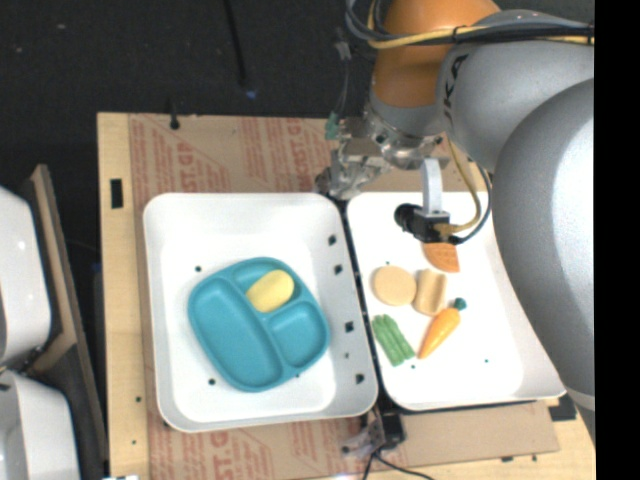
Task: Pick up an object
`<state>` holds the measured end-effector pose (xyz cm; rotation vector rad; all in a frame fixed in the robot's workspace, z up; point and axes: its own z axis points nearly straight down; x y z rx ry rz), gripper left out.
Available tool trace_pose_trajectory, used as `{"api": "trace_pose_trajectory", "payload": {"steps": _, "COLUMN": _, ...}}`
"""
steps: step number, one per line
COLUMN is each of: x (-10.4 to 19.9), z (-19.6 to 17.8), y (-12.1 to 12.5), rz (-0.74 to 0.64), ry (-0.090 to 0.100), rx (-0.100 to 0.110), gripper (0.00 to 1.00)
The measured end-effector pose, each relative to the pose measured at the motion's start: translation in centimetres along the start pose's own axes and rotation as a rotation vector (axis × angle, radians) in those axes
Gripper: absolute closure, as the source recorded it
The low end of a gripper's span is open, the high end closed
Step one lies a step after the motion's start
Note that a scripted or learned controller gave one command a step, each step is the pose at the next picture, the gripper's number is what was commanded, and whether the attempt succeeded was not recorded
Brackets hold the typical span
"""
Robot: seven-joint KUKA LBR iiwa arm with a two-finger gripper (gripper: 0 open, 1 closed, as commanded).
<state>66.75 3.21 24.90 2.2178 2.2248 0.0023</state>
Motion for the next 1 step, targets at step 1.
{"api": "trace_pose_trajectory", "payload": {"steps": 1, "x": 4.3, "z": -0.13, "y": 0.08, "rz": 0.0, "ry": 0.0, "rx": 0.001, "gripper": 1.0}}
